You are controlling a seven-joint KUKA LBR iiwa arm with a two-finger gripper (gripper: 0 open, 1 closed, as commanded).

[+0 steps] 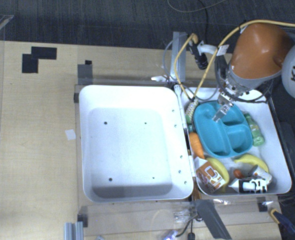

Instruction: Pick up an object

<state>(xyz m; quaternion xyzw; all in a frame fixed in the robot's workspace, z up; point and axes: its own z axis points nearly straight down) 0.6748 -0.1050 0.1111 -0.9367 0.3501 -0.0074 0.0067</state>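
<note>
Gripper (222,109) hovers low over the blue divided tray (222,134) in the right bin (280,159), and whether it grips anything I cannot tell. Bananas (252,160) lie at the tray's near edge, a carrot (196,145) on its left, a brown packet (211,176) nearby.

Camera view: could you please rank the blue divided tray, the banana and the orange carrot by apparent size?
1. blue divided tray, clearly largest.
2. banana.
3. orange carrot, partly hidden at the bin wall, so its rank below the banana is unsure.
</note>
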